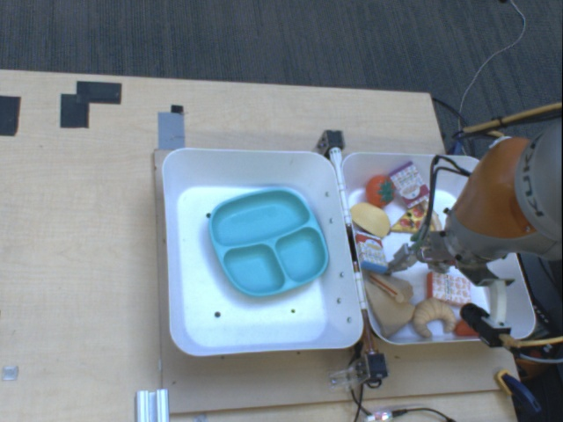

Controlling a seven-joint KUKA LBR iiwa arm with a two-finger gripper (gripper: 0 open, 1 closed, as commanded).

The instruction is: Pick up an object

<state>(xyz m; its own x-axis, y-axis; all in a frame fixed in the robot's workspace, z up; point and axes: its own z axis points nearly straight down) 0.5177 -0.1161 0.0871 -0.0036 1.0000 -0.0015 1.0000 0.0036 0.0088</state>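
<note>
Camera view, looking down at a slant: the grey arm (pixel 510 205) reaches over the right bin (pixel 526 310), its gripper (pixel 413 255) low among the toy food there. Whether its jaws are open or closed cannot be told at this size, and nothing can be seen held between them.

Taking the gripper as landmark, candidate objects crowd it: a yellow round piece (pixel 370 219) just up-left, a red tomato-like piece (pixel 380 189) beyond that, a small printed packet (pixel 408 180) above, a croissant (pixel 435 316) below, a tan flat piece (pixel 389 306) down-left and a red-and-white patterned packet (pixel 451 286) to the lower right. The left bin (pixel 176 236), well away to the left, carries a blue divided plate (pixel 266 240).

Likely failures: with items touching or overlapping, closing could pinch two at once, or push a rounded piece aside so that it slips free; a flat packet gives the jaws little to bite on.

Print on the packets is too small to read; no brand can be made out.
</note>
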